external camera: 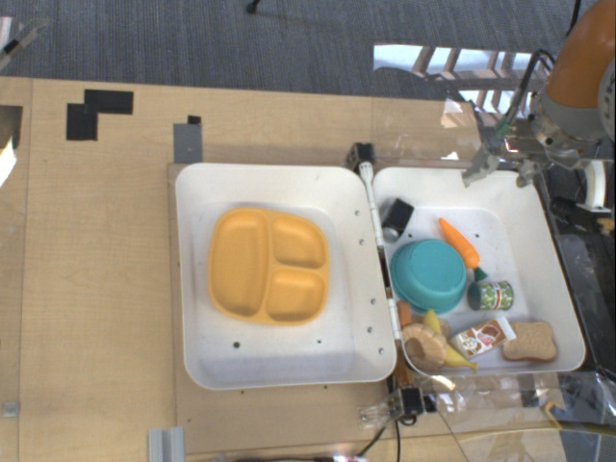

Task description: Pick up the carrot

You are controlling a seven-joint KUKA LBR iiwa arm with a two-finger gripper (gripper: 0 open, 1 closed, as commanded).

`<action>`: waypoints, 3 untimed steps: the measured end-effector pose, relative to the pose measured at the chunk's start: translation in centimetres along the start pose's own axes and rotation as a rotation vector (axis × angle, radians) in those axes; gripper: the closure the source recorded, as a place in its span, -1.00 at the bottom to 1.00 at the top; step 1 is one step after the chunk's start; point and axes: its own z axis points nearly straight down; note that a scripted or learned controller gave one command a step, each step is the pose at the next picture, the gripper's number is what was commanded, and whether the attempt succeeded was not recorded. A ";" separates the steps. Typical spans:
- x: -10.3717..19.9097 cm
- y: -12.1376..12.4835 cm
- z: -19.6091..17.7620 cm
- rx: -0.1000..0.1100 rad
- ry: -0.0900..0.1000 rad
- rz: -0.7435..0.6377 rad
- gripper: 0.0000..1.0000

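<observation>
Beside one teal bowl point(430, 272), one carrot point(460, 242).

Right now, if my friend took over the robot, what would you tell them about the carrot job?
Gripper: at the far right corner of the right bin, above its rim, away from the toys, holding nothing I can see.
Carrot: lying in the right bin, right beside the teal bowl, just above the small green can.
Left bin: holds the yellow divided plate.
Done: nothing yet; the carrot is not picked up.
Left: bring the arm down over the carrot, grab it, lift it.
</observation>
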 end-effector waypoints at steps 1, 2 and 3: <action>0.2 -4.5 11.0 -0.004 0.000 0.024 -1.00; 0.4 -4.2 9.8 -0.012 -0.002 0.019 1.00; 7.2 -0.9 1.1 -0.012 0.002 -0.008 1.00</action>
